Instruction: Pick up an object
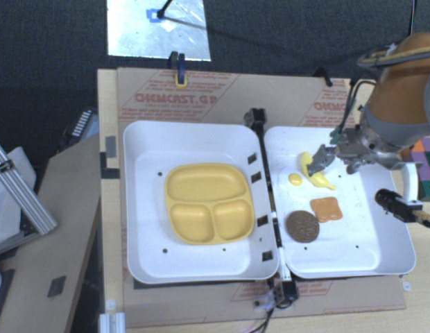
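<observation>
End effector (324, 158) over right bin (388, 255), finger state impossible to tell. Yellow banana toy (313, 172) just below at its 6 o'clock, touching or nearly. Probably light, stiff, slippery plastic; best gripped across curved middle. Brown cookie (302, 225), orange piece (326, 208) nearby.

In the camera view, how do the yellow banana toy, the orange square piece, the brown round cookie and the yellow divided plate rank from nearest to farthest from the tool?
1. Yellow banana toy: right bin, just beside the tool.
2. Orange square piece: right bin, below the banana.
3. Brown round cookie: right bin, near the divider.
4. Yellow divided plate: left bin, farthest.
</observation>
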Controlling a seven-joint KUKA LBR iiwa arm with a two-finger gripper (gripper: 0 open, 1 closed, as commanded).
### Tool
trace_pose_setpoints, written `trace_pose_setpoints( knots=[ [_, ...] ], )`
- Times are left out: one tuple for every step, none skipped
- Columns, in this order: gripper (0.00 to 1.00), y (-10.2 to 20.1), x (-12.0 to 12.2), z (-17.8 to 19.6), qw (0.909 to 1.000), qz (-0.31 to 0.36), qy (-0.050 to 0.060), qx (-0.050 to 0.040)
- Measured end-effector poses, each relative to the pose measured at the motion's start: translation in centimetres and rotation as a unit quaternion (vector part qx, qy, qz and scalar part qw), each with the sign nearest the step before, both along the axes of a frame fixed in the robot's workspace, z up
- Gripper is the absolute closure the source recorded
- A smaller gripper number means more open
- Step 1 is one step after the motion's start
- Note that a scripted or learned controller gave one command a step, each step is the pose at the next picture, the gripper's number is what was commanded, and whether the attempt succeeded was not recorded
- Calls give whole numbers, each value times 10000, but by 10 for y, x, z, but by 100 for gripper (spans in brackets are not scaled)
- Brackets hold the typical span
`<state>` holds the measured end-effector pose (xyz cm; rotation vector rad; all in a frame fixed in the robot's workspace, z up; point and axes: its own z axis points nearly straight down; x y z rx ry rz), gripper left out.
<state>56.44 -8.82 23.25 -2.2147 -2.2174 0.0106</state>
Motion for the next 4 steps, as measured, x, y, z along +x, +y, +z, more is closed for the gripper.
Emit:
trace_pose_setpoints(
  knots=[
    [0,0,2,6,10000,9,-58,-5],
    [0,1,7,-56,10000,2,-38,-2],
    [0,-3,12,-100,10000,0,-41,-2],
    [0,-2,12,-151,10000,-1,-37,0]
  ],
)
